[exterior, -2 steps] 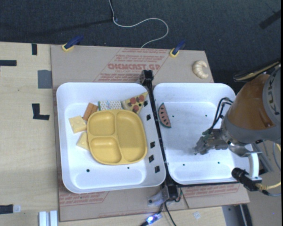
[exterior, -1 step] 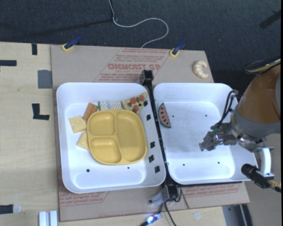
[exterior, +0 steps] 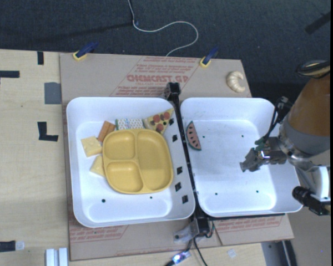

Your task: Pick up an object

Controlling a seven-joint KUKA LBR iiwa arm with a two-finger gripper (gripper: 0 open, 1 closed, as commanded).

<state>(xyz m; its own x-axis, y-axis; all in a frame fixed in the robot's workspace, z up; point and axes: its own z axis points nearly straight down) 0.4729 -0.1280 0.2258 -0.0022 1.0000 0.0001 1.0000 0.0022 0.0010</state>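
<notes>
Your gripper (exterior: 254, 162) hangs low over the right bin (exterior: 233, 203), near its right wall, with nothing between its fingers; whether they are spread or pressed together you cannot tell from this slant, so do not count on either. The bin floor beneath it looks bare, so a descent here would likely close on nothing. The nearest candidate is the watermelon slice (exterior: 193, 136), lying flat in the same bin, close against the divider (exterior: 180, 143) and well apart from the gripper. Risk there, as I judge it: a thin, flat piece hard by the wall leaves little room for a finger on the divider side, and it may skid or be pinned rather than lifted. Beyond the divider, the left bin (exterior: 83, 204) holds the yellow divided plate (exterior: 137, 160), broad and shallow; a grasp from above may find only the rim and slip. The crackers (exterior: 92, 146) and the small pieces (exterior: 158, 119) are partly tucked under or crowded against the plate, so fingers could catch the plate instead. Farther off, a pale object (exterior: 237, 81) sits on the desk (exterior: 22, 165) outside both bins.
</notes>
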